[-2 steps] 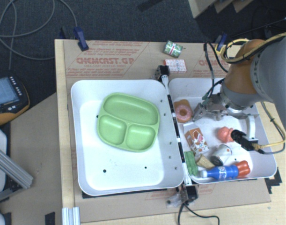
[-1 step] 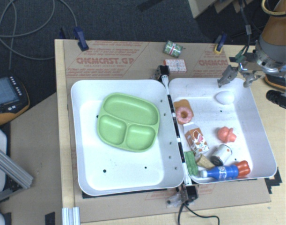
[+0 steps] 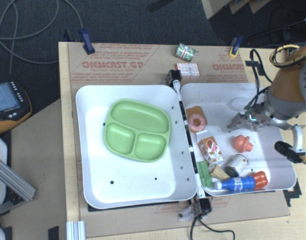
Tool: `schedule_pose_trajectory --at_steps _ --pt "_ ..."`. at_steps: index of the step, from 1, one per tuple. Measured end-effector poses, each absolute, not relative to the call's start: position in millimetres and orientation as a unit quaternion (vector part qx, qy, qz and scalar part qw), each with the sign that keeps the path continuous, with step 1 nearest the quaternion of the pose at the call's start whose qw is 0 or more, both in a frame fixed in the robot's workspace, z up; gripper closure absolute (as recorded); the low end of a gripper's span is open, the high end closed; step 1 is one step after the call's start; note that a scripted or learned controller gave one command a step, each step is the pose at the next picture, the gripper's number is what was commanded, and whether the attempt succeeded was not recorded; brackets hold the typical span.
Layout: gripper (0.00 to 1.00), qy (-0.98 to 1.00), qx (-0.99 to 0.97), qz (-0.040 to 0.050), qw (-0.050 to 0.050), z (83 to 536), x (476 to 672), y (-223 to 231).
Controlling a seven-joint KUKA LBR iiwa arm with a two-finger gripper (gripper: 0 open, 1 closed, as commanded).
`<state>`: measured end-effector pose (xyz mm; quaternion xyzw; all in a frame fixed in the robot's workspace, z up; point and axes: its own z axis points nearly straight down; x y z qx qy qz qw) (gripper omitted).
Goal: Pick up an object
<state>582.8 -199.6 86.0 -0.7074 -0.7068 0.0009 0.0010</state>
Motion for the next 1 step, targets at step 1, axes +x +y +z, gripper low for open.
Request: schedule_pose_trajectory --at_steps 1 --pt "0.00 -0.707 -0.707 0.0004 0.001 84.1 528.1 -166.8"
